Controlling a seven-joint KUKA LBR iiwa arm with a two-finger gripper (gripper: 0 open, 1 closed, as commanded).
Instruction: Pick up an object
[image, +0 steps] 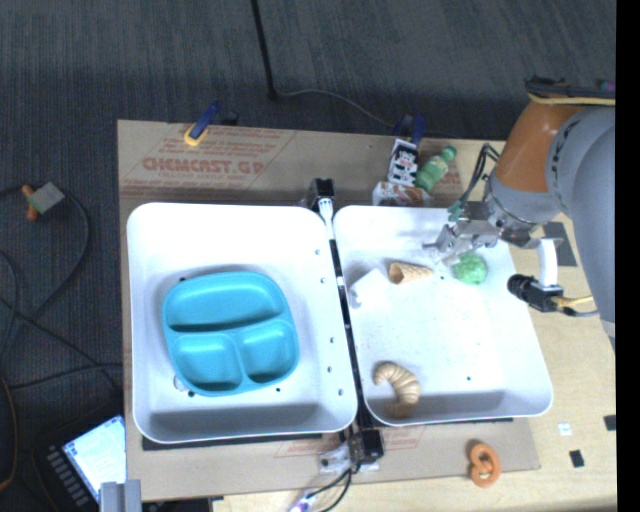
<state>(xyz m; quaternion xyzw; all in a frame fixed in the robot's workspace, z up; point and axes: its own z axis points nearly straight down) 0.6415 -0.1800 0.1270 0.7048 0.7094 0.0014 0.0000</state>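
In the right bin (500, 395) lie a green leafy toy (469, 268), a tan cone (409, 271) and a brown croissant-shaped toy (398, 384). My gripper (455, 239) hangs over the bin's far right part, just above and left of the green toy. Its metal fingers point down and to the left, toward the gap between the cone and the green toy. Nothing shows between the fingers. A small white scrap (366, 286) lies left of the cone.
The left bin (150, 400) holds a blue divided plate (231, 331). Behind the right bin stand a small box (400, 172) and a green bottle-like toy (433, 171). An orange ring (484, 462) lies on the board in front. A black clamp (322, 192) sits between the bins.
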